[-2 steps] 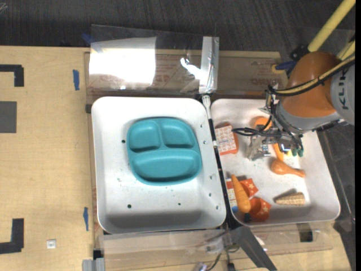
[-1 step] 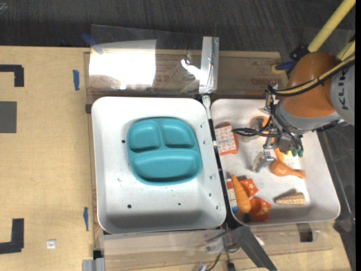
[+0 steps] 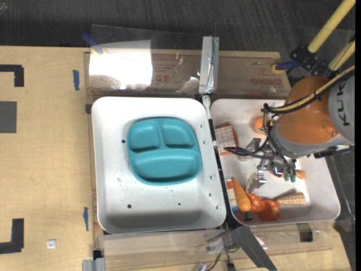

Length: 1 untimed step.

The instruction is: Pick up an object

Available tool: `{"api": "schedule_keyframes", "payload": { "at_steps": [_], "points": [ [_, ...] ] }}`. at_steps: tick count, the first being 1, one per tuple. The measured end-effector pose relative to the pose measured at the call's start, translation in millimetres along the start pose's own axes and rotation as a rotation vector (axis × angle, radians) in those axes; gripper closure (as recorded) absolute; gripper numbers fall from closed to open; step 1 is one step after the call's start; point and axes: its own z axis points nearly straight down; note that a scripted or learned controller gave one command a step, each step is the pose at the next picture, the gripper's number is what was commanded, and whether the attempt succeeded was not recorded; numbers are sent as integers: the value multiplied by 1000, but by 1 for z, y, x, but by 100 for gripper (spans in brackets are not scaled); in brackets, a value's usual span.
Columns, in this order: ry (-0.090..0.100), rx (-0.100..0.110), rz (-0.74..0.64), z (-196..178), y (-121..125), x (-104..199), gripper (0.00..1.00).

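Camera view has the gripper hanging low in the right bin, under the arm's orange band, and honestly I can't tell what state it's in with all that wiring and metal in the way. Right by it, toward the bin's near edge, sit a carrot, a red toy touching it and what looks like a waffle cone, with a small printed box farther back. Left bin holds a teal divided plate.
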Motion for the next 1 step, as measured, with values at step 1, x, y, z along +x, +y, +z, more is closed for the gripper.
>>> {"api": "schedule_keyframes", "payload": {
  "at_steps": [1],
  "points": [
    [-1, 0, 112, 1, -8, -50, 0]
  ]
}}
